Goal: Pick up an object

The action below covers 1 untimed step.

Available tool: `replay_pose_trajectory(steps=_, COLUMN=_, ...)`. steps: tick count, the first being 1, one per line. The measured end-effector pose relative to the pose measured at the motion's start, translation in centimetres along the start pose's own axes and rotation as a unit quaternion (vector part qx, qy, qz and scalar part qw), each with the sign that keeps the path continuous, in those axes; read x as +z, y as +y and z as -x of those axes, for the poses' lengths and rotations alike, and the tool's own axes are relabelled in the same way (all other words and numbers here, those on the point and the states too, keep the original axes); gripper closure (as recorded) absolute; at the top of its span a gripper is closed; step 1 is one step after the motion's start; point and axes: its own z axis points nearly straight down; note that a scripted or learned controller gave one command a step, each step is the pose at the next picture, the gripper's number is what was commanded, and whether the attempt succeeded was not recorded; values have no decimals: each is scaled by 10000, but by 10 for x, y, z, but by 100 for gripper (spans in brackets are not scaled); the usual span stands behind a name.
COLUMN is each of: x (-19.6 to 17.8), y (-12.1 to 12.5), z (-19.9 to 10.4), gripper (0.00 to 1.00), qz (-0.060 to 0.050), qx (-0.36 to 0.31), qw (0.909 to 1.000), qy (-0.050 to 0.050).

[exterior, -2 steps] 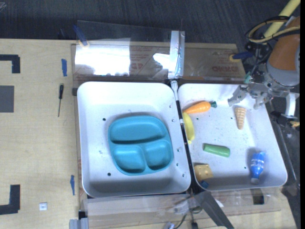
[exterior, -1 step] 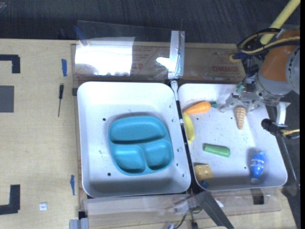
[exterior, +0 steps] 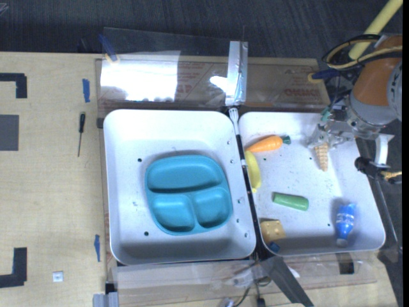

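Camera view looks down at a slant on two white bins set side by side on a pale wooden bench. The left bin [exterior: 121, 133] holds a blue divided tray [exterior: 188, 192] lying flat near its middle, its three compartments bare. The right bin [exterior: 367, 235] carries the loose items, scattered well apart so that each could be approached on its own: an orange carrot [exterior: 265, 144] at the upper left of that bin, a yellow banana-like piece [exterior: 254, 170] against the wall shared with the left bin, a green cylinder [exterior: 291, 201] near the centre, a tan block [exterior: 271, 229] at the lower left corner, a blue bottle-shaped toy [exterior: 345, 220] at the lower right, and a pale cone [exterior: 321, 156] in the upper right part. The arm [exterior: 377, 91] reaches in from the right of the frame, its orange band above the wrist, and the gripper [exterior: 331, 132] hangs over the bin's upper right area, just above the wide end of the cone. Whether it is parted or closed cannot be told at this size, and nothing is visibly held. Judging by that position, the cone is the likely target and the pick has not yet happened; its tapering shape may slip under a pinch.
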Motion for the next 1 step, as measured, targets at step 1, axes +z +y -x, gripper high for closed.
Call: replay_pose_trajectory(steps=1, x=-101, y=17, z=-68, gripper=100, qz=-2, qx=-798, qw=9968, qy=-16)
